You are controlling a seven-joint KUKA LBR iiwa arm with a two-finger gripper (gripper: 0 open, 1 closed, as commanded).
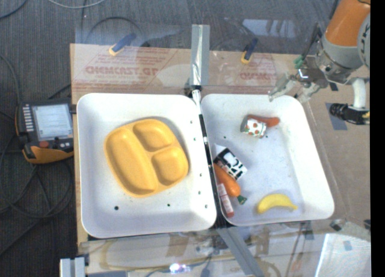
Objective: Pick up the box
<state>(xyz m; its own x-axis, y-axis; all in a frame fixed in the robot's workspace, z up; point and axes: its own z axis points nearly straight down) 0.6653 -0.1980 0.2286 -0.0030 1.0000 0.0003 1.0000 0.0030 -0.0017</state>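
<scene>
The box [231, 163] is small, black and white, and lies in the right bin [313, 167] near its left wall. My gripper [292, 91] hangs above the far right corner of that bin, well away from the box, up and to its right. Its fingers [277, 93] are spread apart with nothing between them. The grey arm with its orange band [349, 20] reaches in from the upper right.
An orange carrot [228, 181] and a red tube [225, 200] lie just in front of the box. A banana [277, 203] sits at the bin's front, a spotted toy [257, 126] toward the back. The left bin [96, 210] holds a yellow divided plate [147, 155].
</scene>
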